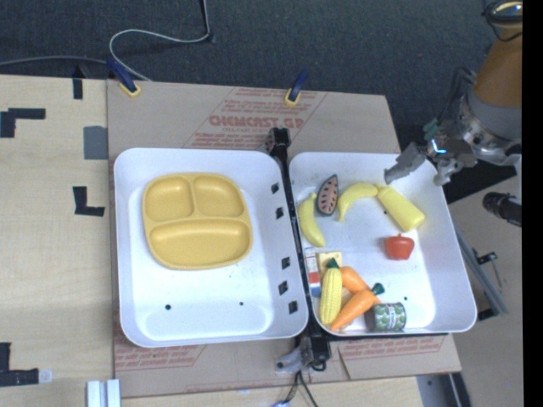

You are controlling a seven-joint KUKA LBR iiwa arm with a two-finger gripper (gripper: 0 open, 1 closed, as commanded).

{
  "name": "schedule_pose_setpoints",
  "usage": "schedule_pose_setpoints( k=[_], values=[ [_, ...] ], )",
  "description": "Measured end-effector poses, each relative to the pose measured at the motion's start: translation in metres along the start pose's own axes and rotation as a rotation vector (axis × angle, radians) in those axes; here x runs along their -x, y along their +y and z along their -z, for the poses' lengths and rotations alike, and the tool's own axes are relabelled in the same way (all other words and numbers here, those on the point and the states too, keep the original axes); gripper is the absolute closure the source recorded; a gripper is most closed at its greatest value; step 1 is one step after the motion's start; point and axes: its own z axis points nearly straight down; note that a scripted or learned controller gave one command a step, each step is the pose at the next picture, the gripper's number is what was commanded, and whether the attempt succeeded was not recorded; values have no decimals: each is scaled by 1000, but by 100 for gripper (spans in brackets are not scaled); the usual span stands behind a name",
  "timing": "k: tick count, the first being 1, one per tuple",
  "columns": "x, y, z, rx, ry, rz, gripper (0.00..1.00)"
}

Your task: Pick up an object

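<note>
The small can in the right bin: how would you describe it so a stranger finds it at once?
Look in the right bin, along its near edge. The small can lies on its side just right of the carrot. It alone is green-labelled and cylindrical among the toy foods.

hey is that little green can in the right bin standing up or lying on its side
Lying on its side. The green can rests lengthwise on the right bin floor near the front edge, beside the carrot, with its printed wall facing up.
</note>
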Motion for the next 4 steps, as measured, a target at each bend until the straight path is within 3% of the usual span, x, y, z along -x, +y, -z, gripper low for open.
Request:
schedule_pose_setpoints(
  k=[1,2,3,4],
  values=[
    [25,37,-139,-1,0,0,0],
    [11,79,-189,5,-1,1,0],
    [-29,74,-190,2,-1,1,0],
    [-29,74,-180,3,-2,2,100]
  ],
)
